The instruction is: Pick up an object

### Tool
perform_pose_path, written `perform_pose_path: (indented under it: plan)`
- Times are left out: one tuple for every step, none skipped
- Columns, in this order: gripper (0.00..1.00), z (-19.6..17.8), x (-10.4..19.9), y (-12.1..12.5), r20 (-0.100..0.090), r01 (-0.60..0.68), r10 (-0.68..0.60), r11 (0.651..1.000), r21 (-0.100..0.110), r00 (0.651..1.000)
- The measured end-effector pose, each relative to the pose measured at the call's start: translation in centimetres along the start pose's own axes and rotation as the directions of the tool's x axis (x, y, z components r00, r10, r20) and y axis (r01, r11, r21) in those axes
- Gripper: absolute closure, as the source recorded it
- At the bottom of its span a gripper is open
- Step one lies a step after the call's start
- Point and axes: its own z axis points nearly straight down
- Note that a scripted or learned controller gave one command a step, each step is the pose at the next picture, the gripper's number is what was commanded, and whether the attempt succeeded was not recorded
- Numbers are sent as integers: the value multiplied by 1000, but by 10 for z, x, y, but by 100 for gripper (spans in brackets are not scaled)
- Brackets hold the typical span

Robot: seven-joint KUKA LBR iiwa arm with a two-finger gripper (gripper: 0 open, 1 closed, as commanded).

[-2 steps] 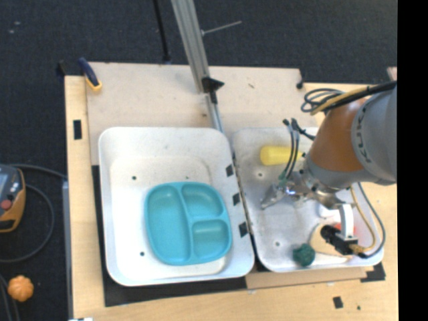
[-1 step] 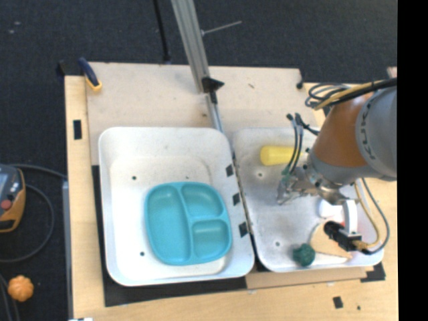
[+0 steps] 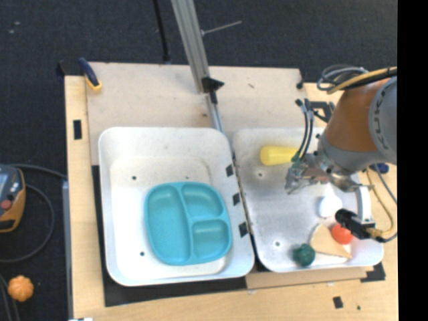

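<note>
Camera view: a blue divided plate (image 3: pixel 189 221) is seen in the left bin (image 3: pixel 117 152). In the right bin (image 3: pixel 267 246), a yellow cylinder (image 3: pixel 276 155) lies just beside the gripper (image 3: pixel 299 178), whose state cannot be told; centring over it is advised.

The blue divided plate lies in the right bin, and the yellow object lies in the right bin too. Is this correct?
Not quite. The camera view shows the blue divided plate in the left bin, not the right one. The yellow object does lie in the right bin.

Grey arm (image 3: pixel 384 122) — broad orange band, black cables looping above.
</note>
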Motion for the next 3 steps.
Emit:
perform_pose_path:
  plan:
    - [100,-65,-1,4,0,1,-1,1000,-3,1000]
    - [100,-78,-2,5,-1,2,-2,1000,3,1000]
    - [100,-89,48,15,-3,6,-6,1000,4,1000]
